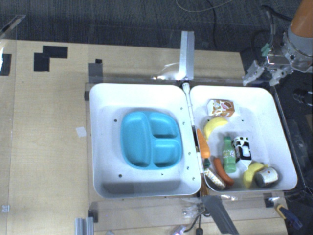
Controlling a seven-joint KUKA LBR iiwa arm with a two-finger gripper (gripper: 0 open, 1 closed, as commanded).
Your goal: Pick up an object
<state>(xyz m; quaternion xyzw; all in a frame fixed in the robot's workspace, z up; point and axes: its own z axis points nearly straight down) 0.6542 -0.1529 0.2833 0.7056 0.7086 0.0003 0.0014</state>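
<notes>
The arm is held at the upper right, its hand [264, 72] poised beyond the right bin [279, 116], fingers spread apart, nothing gripped.

Both bins were white, the left bin [100, 146] and the right bin [274, 111] alike. The left one carried a sky-blue divided tray [149, 139]. In the right one lay a yellow banana [215, 127], an orange carrot [203, 143], a green bottle [228, 155], a black-and-white patterned piece [242, 148], a red-orange sausage-like piece [220, 170], a yellow lemon-like piece [251, 173], a silver-grey can [267, 176], and a small carton [221, 107] printed in white, brown and orange. The counter [44, 146] was pale wood-coloured with black patches. The arm [301, 26] showed grey and orange.
</notes>
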